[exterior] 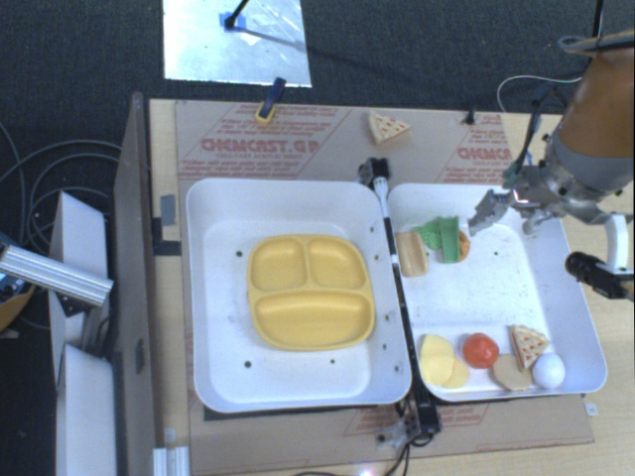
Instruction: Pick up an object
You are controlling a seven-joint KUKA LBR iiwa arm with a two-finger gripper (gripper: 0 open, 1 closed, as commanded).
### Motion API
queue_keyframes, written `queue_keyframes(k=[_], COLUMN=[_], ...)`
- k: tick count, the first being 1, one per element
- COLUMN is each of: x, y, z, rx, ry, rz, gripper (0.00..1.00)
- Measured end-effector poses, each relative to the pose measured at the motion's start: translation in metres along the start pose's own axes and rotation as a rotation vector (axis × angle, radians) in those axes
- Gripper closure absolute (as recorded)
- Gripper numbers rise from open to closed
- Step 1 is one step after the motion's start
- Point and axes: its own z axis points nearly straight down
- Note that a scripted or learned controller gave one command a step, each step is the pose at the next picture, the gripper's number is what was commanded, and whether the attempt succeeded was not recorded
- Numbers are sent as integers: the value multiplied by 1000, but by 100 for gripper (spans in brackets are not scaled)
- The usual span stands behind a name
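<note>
Cardboard-topped bench [298,147] with two white bins. Left bin [213,266]: yellow plate [311,293] in the middle. Right bin [556,296]: green toy [440,235] near the top-left corner, touching a bun [411,253] by the left wall; more toy food along the near edge. Gripper [511,212] just right of the green toy, fingers spread, gripping nothing. Probably light, hard plastic, slightly slippery; best pinched across the narrow middle, clear of the bun.
</note>
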Motion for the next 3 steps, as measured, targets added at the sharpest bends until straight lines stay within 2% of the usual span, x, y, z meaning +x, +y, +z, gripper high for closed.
queue_keyframes(k=[1, 2, 3], x=[6, 23, 3], y=[76, 88, 88], z=[120, 163, 161], rx=[-2, 0, -3], ry=[0, 0, -1], rz=[-5, -4, 3], gripper=[0, 0, 0])
